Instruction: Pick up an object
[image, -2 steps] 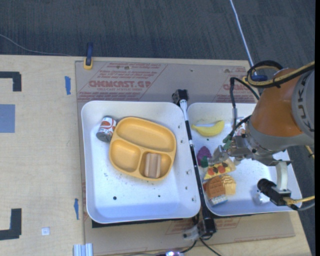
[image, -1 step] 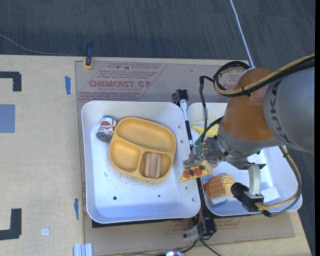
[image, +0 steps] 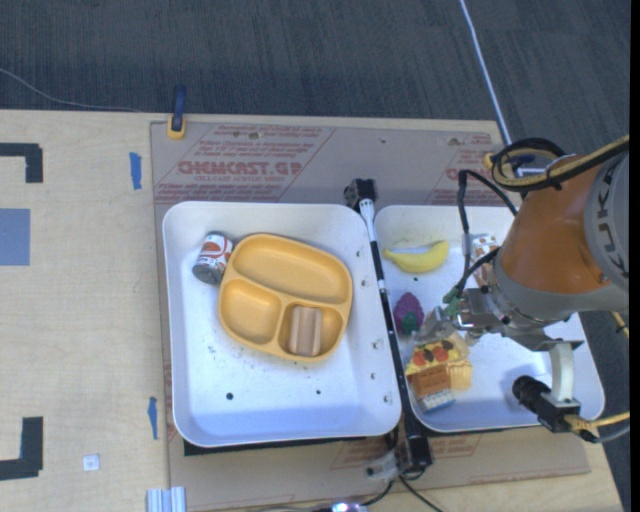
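The arm reaches in over the right bin (image: 590, 395), and its gripper (image: 446, 322) hangs low near that bin's middle. Just left of the gripper lies a purple bunch of grapes (image: 407, 311). Directly below the gripper sits an orange and yellow box with fruit pictures (image: 438, 372). A banana (image: 417, 256) lies at the far end of the same bin. A small pale object (image: 483, 243) peeks out beside the arm, mostly hidden. Nothing visible sits inside the gripper.
The left bin (image: 190, 400) holds a yellow divided plate (image: 285, 290) with a brown block (image: 305, 331) in one compartment. A dented can (image: 211, 258) lies at the plate's upper left. The rims of the two bins meet in a ridge (image: 385, 320).
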